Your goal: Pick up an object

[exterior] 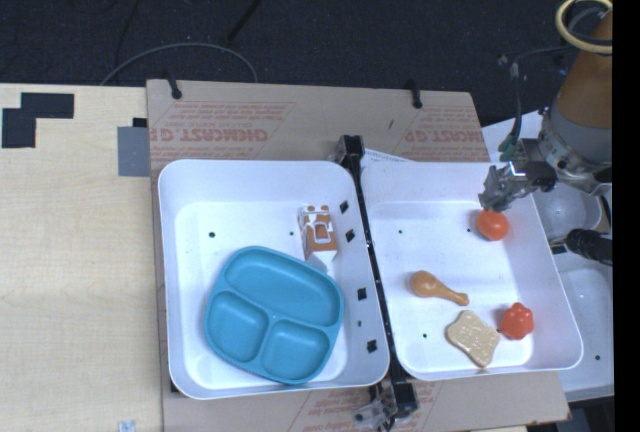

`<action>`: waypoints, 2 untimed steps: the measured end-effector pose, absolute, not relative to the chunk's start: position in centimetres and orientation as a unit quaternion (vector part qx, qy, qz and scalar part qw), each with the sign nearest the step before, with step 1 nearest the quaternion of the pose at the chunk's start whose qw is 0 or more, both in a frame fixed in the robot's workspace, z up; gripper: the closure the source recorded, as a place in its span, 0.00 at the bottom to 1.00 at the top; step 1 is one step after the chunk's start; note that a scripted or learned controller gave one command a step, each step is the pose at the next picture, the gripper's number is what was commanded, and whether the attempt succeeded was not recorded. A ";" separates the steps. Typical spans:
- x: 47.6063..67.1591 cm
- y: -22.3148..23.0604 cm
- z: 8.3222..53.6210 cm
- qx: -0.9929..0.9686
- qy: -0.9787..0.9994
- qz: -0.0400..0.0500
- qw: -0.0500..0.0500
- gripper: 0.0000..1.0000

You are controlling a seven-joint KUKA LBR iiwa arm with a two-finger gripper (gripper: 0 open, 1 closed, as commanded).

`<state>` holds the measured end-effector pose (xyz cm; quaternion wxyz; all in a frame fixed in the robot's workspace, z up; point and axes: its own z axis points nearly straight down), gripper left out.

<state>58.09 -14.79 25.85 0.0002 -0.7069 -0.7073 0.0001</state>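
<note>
One hand (497,197), grip unclear, hovers over the tomato (491,224) near the right bin's (560,315) rim.

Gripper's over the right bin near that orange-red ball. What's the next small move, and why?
Probably a short drop straight down onto the orange-red ball. The gripper sits just above it at the far right of the right bin, and nothing shows between its fingers. The other items lie farther off, toward the bin's near side.
</note>
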 end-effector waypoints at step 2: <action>56.9 -5.4 24.1 -0.706 -0.708 0.001 0.002 1.00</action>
